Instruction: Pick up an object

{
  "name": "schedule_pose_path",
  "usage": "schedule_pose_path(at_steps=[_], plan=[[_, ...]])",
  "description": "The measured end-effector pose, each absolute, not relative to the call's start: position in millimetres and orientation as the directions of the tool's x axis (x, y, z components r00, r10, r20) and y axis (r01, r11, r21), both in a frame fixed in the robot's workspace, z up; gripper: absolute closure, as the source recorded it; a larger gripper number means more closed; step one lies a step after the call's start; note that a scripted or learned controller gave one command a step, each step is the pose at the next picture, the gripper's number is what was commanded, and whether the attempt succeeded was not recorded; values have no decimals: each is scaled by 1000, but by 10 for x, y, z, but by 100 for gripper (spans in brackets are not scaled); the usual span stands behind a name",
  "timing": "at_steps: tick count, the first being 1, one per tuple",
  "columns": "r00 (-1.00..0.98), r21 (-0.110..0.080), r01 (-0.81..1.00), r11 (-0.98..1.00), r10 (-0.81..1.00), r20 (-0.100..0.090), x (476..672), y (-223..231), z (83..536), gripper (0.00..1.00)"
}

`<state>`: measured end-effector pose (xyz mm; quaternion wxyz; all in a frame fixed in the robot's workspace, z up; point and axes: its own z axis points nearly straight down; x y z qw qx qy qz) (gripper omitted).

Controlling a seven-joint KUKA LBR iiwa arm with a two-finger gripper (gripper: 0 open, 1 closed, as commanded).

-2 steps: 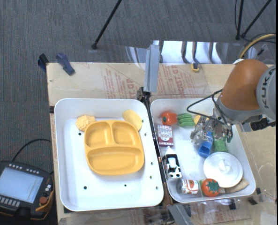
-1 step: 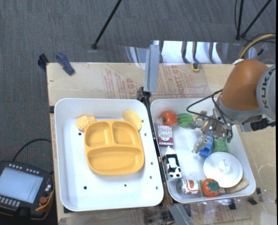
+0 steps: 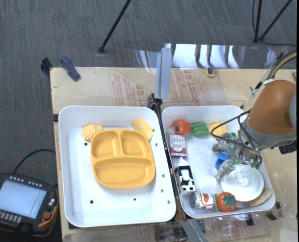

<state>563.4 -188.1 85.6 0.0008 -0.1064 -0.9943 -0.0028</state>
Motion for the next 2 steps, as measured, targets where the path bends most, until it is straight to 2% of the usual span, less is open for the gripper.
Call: schedule_pose_path(at_steps=[1,2], plan=[[-978,6,209,978,209,2,5645,-1875,946,100],[-978,7,208,978,208,3,5643,-1870,941,0]])
